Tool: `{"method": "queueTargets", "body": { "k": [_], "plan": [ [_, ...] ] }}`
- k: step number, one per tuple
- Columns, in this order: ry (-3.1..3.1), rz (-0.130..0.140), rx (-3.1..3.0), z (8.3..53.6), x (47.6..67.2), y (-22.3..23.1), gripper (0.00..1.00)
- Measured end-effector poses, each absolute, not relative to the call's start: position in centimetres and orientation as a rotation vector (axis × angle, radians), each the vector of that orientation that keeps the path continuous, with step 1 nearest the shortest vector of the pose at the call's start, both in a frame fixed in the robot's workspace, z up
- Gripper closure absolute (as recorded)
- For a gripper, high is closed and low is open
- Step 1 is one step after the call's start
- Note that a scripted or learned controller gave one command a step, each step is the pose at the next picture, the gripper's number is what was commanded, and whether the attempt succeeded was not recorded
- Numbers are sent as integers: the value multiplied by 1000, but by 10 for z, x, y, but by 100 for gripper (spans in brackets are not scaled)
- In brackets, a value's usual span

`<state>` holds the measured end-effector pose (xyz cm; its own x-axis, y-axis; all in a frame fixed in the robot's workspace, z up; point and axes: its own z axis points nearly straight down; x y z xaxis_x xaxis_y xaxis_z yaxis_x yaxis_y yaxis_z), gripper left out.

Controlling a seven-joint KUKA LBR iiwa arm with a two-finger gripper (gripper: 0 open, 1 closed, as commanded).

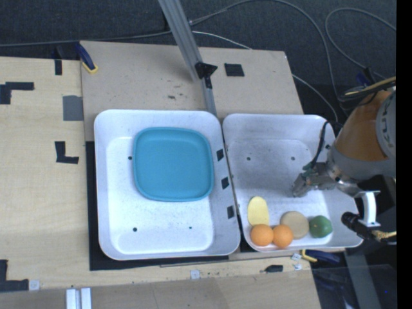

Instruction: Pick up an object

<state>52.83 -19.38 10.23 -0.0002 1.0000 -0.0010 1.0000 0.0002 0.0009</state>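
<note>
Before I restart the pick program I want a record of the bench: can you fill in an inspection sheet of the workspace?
Surface: two white bins side by side, left bin and right bin, on a wooden bench.
Job's things: yellow piece, two orange balls, beige ball, green ball, along the right bin's near wall.
Clutter: blue plate in the left bin.
Grippers: end effector low in the right bin, above the objects; nothing seen in it.
Cables: loose cables on the dark floor.
Surroundings: grey pole, black tape marks.
</note>
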Motion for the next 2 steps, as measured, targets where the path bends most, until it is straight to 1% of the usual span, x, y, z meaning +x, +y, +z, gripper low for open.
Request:
{"method": "queueTargets", "body": {
  "k": [1, 2],
  "plan": [
    [2221, 2, 2219, 144, 532, -195, 100],
    [2219, 3, 2219, 198, 524, -201, 100]
  ]
}}
